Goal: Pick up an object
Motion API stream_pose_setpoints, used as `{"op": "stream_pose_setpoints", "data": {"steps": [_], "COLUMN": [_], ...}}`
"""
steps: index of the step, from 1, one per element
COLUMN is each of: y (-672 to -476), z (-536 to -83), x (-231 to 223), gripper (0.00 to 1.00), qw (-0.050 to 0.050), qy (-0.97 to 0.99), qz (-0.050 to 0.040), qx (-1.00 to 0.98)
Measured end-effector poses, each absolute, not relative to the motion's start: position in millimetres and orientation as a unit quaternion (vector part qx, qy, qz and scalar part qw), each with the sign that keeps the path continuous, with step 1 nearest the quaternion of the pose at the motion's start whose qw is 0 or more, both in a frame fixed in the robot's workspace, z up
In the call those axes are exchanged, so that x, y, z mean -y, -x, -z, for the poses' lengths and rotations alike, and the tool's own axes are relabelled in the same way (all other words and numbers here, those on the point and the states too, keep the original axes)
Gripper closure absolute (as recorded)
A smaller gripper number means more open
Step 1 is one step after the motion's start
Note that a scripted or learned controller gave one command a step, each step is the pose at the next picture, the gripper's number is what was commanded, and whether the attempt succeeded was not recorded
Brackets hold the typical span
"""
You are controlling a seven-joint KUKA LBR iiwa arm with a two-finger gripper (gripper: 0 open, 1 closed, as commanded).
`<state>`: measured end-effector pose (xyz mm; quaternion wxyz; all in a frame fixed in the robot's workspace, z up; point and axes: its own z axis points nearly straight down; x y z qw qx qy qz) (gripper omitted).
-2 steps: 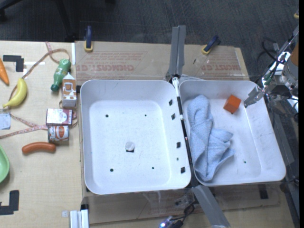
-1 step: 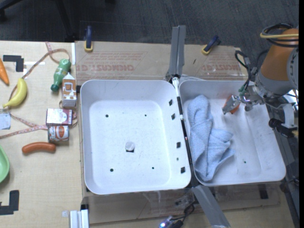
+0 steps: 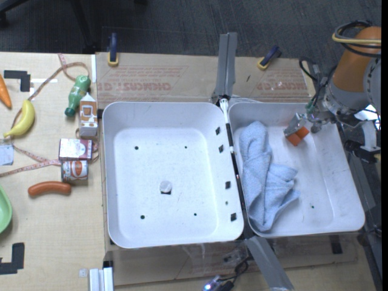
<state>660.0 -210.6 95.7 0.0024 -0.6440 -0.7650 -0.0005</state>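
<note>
My gripper (image 3: 301, 128) hangs over the far part of the right bin (image 3: 339, 180), reaching in from the right. A small orange block (image 3: 297, 137) sits between its fingertips, and the fingers are shut on it. A crumpled light blue towel (image 3: 264, 174) lies along the left side of the same bin, just left of and below the gripper. In the left bin (image 3: 121, 162), a small round grey-white piece (image 3: 165, 188) rests on the floor near the middle.
The grey arm with its orange band (image 3: 356, 56) stands at the right edge. Left of the bins the bench holds a banana (image 3: 22, 119), a green bottle (image 3: 77, 93), a small carton (image 3: 88, 119), a can (image 3: 75, 170) and a sausage (image 3: 50, 189).
</note>
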Motion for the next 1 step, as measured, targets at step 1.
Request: {"op": "stream_pose_setpoints", "data": {"steps": [1], "y": [-661.4], "z": [-105.2], "x": [211.8], "gripper": [1.0], "qw": [-0.004], "qy": [0.643], "qz": [0.0005], "qx": [0.766]}}
